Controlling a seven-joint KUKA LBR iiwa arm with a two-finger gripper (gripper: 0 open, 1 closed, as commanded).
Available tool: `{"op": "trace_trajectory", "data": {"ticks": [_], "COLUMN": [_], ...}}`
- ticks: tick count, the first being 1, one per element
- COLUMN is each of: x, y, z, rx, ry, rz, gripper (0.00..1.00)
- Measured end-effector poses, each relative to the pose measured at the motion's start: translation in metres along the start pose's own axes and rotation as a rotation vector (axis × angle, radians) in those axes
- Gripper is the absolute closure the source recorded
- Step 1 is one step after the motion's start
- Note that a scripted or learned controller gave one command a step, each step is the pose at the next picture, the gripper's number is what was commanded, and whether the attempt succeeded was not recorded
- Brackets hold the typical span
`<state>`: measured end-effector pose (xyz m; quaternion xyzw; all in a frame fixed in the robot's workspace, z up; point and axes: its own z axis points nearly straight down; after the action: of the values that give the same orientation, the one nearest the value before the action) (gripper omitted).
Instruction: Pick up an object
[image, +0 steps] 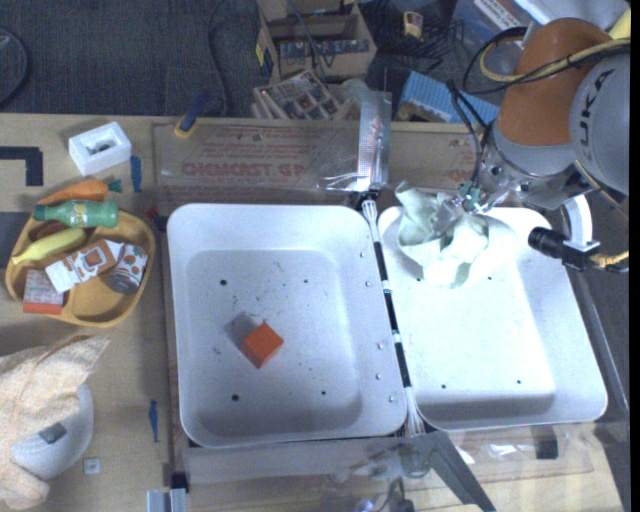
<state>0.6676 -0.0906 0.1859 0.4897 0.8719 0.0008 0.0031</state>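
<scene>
Left bin (190, 260): shallow white tray, the landmark for this record. It holds one orange block (264, 344), lying left of the tray's centre and towards the near edge, with a small grey shadow or scrap touching its upper left corner. Dark specks are scattered over the floor of the tray.

Right bin (560, 380): shallow white tray, set touching the left bin along its right-hand rim. It holds a crumpled pale cloth (440, 245) at the far corner nearest the left bin; the cloth rises above the rim there.

Gripper (467, 200): positioned above the far edge of the right bin, directly at the top of the cloth. Part of the cloth appears gathered up at the gripper tip, but whether it is pinched cannot be told from this view, nor can the spread of the jaws.

Arm (560, 80): grey with an orange band, standing beyond the far right corner of the right bin.

Yellow bowl (100, 305): on the table, just left of the left bin. Contents: a green bottle (80, 213), a yellow banana-shaped item (45, 245), small printed packets and an orange item at the back rim.

White box (100, 148): on the table, beyond the yellow bowl, far left of the left bin.

Beige cloth (45, 400): on the table, left of the left bin's near corner.
</scene>
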Motion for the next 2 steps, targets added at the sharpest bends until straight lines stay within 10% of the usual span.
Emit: {"op": "trace_trajectory", "data": {"ticks": [1, 2], "x": [0.028, -0.012], "y": [0.008, -0.007], "z": [0.001, -0.054], "rx": [0.005, 0.000], "ry": [0.004, -0.001], "rz": [0.273, -0.062], "gripper": [1.00, 1.00]}}
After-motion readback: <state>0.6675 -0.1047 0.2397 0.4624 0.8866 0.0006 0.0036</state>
